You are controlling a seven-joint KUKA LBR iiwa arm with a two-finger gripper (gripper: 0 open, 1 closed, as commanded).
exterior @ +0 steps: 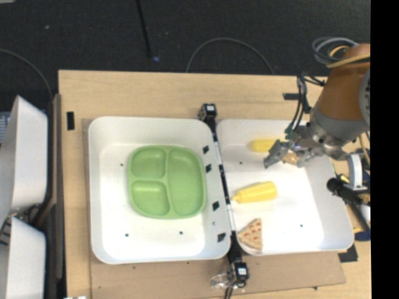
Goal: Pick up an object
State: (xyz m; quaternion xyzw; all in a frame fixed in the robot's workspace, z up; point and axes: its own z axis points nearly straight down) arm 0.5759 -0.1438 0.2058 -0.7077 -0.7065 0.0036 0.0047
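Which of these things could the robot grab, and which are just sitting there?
For the job: the pincer, the small yellow piece beside it, the yellow corn, the pizza slice.

Just sitting there: the green plate in the left bin, the right bin, the bench.

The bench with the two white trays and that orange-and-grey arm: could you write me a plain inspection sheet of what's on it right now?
Surface: wooden bench bearing left bin and right bin side by side.
Job's things: in the right bin, a yellow piece near the far wall, a longer yellow piece mid-bin, a pizza slice at the near left corner.
Clutter: green divided plate in the left bin.
Grippers: end effector low over the right bin, beside the far yellow piece; a grasp cannot be confirmed.
Cables: thin cables on the dark floor behind the bench.
Surroundings: white boxes at the left.
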